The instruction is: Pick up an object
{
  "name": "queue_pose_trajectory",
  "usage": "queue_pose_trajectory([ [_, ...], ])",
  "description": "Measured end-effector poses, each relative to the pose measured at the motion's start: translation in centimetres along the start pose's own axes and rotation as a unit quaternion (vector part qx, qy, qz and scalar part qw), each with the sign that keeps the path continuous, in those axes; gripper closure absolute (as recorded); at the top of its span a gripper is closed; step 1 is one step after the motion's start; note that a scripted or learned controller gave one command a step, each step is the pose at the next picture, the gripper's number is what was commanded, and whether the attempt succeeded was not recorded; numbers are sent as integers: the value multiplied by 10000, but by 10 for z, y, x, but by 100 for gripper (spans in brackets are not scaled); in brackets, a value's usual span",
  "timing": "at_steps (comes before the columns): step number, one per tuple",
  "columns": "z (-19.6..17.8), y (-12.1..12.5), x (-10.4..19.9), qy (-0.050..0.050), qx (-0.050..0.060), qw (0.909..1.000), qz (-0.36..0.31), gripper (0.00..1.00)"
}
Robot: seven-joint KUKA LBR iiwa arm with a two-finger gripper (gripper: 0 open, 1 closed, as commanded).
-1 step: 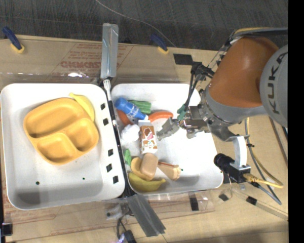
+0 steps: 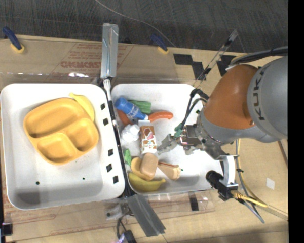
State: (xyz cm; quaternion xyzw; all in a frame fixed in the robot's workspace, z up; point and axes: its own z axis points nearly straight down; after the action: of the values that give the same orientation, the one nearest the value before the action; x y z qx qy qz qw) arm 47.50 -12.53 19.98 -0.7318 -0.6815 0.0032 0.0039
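The right bin (image 2: pixel 157 87) holds several toy foods. A small carton (image 2: pixel 148 138) with a brown and red label lies in the middle, with a white crumpled piece (image 2: pixel 130 133) to its left. Behind them are a blue bottle (image 2: pixel 126 107), a green item (image 2: pixel 142 106) and a red-orange pepper (image 2: pixel 161 116). Toward the front lie a tan bread roll (image 2: pixel 148 166), a pale sausage-like piece (image 2: pixel 170 170) and a banana (image 2: pixel 145 184). My gripper (image 2: pixel 164 144) hangs low in this bin, just right of the carton and pointing at it. I see nothing held in it.
The left bin (image 2: pixel 20 186) bears a yellow divided tray (image 2: pixel 61 130) with a yellow banana-like piece (image 2: pixel 85 106) behind it. A metal divider (image 2: pixel 108 49) stands between the bins. The arm's orange band (image 2: pixel 233 97) overhangs the right bin's right side.
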Motion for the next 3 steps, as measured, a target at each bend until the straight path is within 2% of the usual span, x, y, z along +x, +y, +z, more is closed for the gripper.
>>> queue_pose_trajectory([
  [1,82,104,9,-4,-13,9969,-791,0],
  [2,108,170,26,5,-17,9872,1592,0],
  [3,108,91,15,5,-19,9888,1493,0],
])
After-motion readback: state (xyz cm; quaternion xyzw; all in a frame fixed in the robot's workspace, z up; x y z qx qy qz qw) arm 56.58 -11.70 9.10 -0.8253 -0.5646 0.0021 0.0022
